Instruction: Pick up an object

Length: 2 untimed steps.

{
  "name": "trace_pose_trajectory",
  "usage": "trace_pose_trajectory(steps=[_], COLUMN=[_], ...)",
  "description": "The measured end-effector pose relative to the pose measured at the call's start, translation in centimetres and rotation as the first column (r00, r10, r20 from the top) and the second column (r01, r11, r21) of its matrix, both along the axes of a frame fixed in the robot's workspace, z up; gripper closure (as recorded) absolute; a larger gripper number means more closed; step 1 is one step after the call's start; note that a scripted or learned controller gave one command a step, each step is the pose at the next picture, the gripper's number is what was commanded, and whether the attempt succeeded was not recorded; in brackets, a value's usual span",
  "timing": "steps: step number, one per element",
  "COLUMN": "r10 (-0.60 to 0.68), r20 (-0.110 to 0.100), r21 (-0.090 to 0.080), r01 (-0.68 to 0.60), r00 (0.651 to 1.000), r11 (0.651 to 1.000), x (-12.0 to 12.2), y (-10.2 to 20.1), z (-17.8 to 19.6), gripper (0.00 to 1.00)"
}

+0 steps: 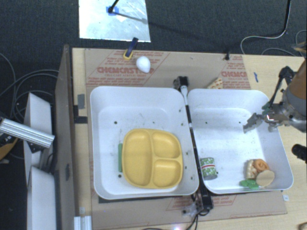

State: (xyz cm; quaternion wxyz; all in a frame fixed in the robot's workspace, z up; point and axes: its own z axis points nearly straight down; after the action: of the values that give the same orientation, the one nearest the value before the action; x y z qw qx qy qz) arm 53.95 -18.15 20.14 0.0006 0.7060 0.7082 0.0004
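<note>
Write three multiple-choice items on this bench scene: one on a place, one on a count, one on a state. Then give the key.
1. Where does the yellow plastic divided tray lie?
A. left white bin
B. right white bin
C. cardboard

2. How many compartments has the tray?
A. two
B. three
C. five

3. How is the small green-and-white cup?
A. between the fingers of the gripper
B. lying in the right bin, apart from the gripper
C. on the tray

Key: 1 A, tray fills the left bin's floor. 2 B, three hollows show. 3 B, cup lies near the divider.
</note>
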Motion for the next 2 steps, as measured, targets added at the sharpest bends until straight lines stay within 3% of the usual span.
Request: trace_pose_trajectory(steps=[1,2], r10=[0.005,-0.005], r20=[0.000,0.008], r21=[0.001,-0.006], r01=[-0.005,0.005], r00=[1.000,1.000], r11=[1.000,1.000], x=[0.3,4.4], y=[5.9,-2.6], z=[-12.2,-7.3], gripper=[0.00,0.00])
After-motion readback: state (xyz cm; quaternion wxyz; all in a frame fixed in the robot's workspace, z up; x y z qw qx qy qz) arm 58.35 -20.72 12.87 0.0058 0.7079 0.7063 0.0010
